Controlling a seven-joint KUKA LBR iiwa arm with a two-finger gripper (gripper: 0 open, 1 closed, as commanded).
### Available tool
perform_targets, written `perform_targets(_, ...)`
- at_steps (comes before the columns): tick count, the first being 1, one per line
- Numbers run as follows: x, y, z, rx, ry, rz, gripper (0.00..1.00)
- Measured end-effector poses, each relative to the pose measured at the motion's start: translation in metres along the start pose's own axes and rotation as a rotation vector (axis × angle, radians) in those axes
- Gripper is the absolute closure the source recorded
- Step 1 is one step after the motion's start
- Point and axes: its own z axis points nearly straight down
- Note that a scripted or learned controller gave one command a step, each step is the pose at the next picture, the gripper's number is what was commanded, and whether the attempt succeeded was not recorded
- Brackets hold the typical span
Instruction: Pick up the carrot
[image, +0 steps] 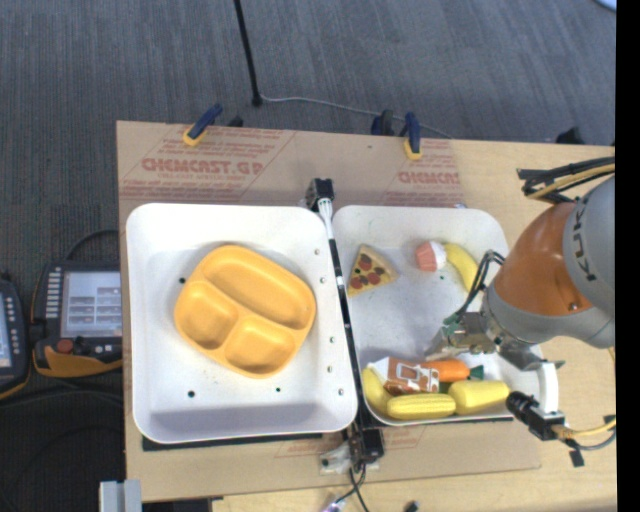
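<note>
While the grey arm (560, 275) reaches over the right bin (400, 310), its end effector (462, 335) hangs just above the carrot (453, 371); its grip state cannot be told. Lying left-right near the front wall, green end rightward, the carrot touches a carton (412, 376).

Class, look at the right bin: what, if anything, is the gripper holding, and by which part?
It cannot be told. The gripper sits just above the carrot at the bin's near edge, but the arm's wrist hides any contact.
</note>
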Motion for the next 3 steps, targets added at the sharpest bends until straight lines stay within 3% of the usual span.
perform_targets(1, 0.0, 0.0, 0.0, 0.0, 0.0, 0.0, 0.0)
perform_targets(3, -0.016, -0.001, 0.011, 0.003, 0.004, -0.001, 0.0)
